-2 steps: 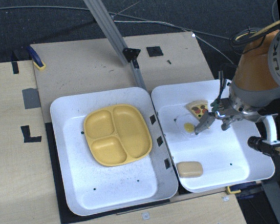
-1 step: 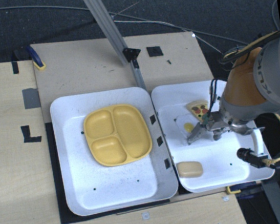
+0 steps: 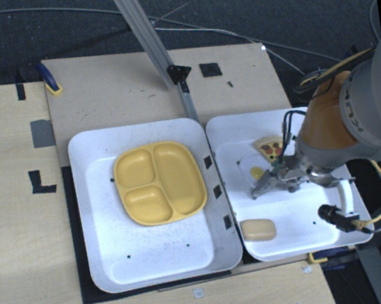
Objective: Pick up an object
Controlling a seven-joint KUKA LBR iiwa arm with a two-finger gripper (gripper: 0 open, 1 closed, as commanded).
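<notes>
The near rim of the left bin (image 3: 159,280) lies closest to the lens, well to the left of the claw and lower in the view. Inside that bin, far to the claw's left and about level with it, rests a yellow plate (image 3: 160,183) split into three sections, lying flat on the white floor. Between the two bins runs a dark divider with small black clips (image 3: 218,191), still to the claw's left. In the right bin (image 3: 295,242), a pale tan block, perhaps a soap bar or bread roll (image 3: 258,229), lies below and slightly left of the claw, apart from it, near the bin's front wall. A small yellow piece (image 3: 256,171) sits just above the claw's tips, very close to them; whether it touches them I cannot tell. A slice-shaped toy with red spots, like pizza (image 3: 270,148), lies above the claw and a little right, near the bin's far wall. The claw (image 3: 264,185) hangs low over the bin floor, pointing left, its grey fingers slightly parted with nothing visibly between them. To its right rise the orange band (image 3: 323,122) and grey arm (image 3: 371,112).
</notes>
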